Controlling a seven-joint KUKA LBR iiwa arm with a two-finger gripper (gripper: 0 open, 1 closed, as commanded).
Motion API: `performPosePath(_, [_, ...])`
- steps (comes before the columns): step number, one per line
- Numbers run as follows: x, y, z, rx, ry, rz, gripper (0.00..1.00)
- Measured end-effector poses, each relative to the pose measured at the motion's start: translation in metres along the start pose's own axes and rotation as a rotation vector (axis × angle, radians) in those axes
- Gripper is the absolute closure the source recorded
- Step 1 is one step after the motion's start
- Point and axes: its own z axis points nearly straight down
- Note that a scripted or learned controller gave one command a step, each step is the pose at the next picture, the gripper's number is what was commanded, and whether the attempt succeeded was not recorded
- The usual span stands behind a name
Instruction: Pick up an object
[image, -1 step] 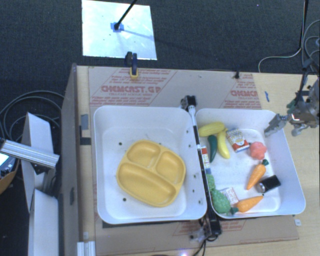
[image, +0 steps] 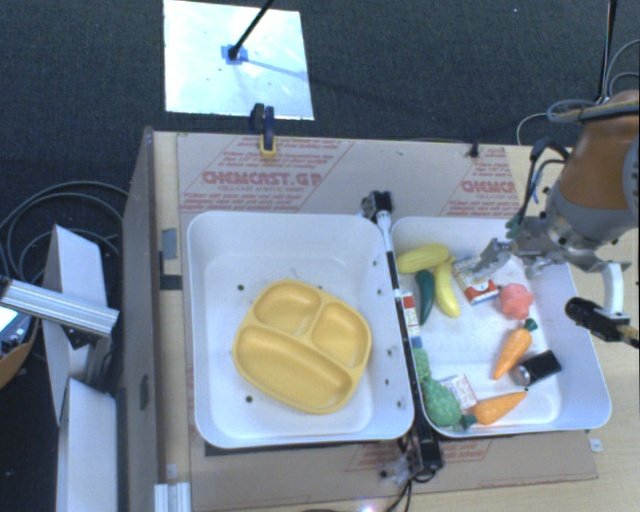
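The right bin (image: 590, 400) holds several toy foods: a yellow banana (image: 424, 258), a second yellow piece (image: 447, 296), a dark green pepper (image: 425, 296), a pink ball (image: 516, 301), two carrots (image: 512, 350) (image: 497, 407), broccoli (image: 441, 403), a small black object (image: 541, 367) and a red-and-white packet (image: 481, 292). My gripper (image: 487, 262) hangs over the bin's back part, just above the red-and-white packet and right of the banana. Nothing shows between its tips.
The left bin (image: 215, 300) carries a yellow divided plate (image: 303, 345). A metal divider (image: 395, 300) runs between the bins. The arm's grey body and orange band (image: 600, 150) stand over the right bin's back right corner. A black clamp (image: 598, 320) juts in at the right rim.
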Motion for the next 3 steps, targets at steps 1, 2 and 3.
performPosePath(1, [0.036, 0.01, 0.046, 0.0, 0.0, 0.001, 0.0])
performPosePath(2, [0.05, 0.002, 0.077, -0.01, -0.005, 0.004, 0.0])
performPosePath(3, [0.012, 0.026, 0.005, -0.013, -0.006, 0.009, 0.0])
